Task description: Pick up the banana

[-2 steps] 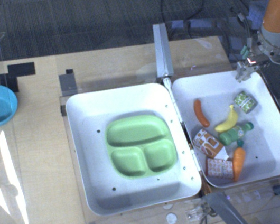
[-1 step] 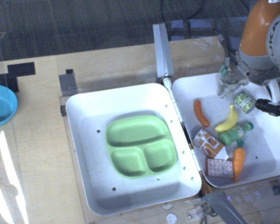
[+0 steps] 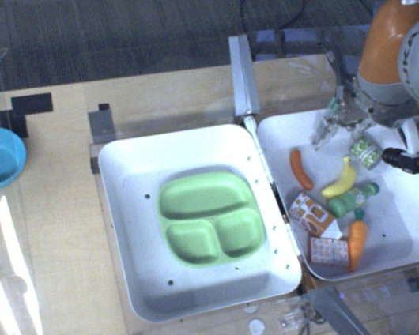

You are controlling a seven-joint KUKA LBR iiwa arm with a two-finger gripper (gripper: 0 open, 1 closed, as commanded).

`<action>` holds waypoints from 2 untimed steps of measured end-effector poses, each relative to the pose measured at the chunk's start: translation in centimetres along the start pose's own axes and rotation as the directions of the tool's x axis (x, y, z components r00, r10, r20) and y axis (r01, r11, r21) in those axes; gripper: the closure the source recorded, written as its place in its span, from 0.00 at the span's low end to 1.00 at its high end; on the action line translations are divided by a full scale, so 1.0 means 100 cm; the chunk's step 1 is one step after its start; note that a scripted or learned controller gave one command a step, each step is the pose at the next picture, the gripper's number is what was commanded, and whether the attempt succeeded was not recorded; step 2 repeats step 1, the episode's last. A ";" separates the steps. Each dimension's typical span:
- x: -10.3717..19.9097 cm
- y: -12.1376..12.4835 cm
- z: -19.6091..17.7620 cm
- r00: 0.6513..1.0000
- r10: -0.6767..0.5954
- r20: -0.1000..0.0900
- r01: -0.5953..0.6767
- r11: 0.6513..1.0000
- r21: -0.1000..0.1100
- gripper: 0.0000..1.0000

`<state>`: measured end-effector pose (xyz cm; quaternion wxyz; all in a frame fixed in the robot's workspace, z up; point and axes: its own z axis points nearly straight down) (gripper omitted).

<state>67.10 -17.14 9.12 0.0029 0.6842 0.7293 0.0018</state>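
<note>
The gripper (image 3: 340, 125) hangs above the right bin's (image 3: 415, 243) far part, fingers spread, grasping nothing. One banana (image 3: 341, 180) lies nearer, beside one sausage (image 3: 300, 169), one carrot (image 3: 357, 242), and two cartons (image 3: 311, 212) with unreadable print.

arm body: smooth rounded grey casing
wrist band: broad orange dome-shaped segment above the wrist
gripper (image 3: 340, 125): pale metallic, slim fingers, small greenish part at its base
cables: thin black leads beside the wrist
lower attachment: black piece with white
</note>
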 end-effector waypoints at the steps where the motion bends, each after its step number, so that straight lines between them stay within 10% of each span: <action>1: -0.005 -0.024 0.004 0.973 -0.229 0.000 0.229 0.973 -0.001 0.00; 2: -0.005 -0.024 0.004 0.973 -0.229 0.000 0.229 0.973 -0.001 0.00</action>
